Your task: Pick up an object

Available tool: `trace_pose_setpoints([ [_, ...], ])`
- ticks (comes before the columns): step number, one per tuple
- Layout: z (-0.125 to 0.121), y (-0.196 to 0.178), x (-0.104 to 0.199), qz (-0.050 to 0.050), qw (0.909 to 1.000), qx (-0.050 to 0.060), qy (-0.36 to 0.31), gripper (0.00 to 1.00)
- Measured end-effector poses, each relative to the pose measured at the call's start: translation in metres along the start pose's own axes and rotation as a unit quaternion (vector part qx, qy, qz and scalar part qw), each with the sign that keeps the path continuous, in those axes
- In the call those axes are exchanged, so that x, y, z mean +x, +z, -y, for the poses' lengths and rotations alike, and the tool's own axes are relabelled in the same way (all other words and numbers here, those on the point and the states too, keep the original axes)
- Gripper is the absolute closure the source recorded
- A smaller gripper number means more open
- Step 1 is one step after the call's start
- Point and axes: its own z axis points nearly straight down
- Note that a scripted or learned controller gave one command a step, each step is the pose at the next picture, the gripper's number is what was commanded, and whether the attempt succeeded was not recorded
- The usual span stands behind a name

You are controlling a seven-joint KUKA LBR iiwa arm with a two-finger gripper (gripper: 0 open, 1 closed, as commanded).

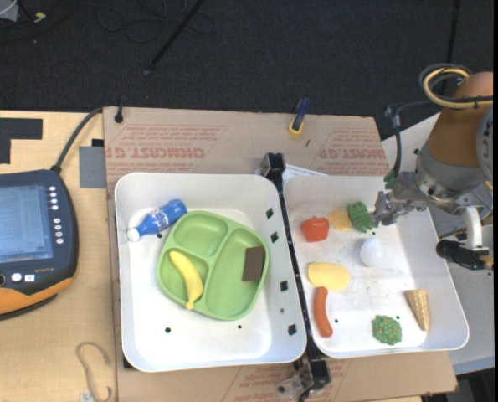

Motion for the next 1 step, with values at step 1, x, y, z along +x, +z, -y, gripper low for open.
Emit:
trace_pose_setpoints([
  [1, -0.0095, -0.0481, -0.0034, 0.0, 1.0, 0.0, 0.0, 1.0],
])
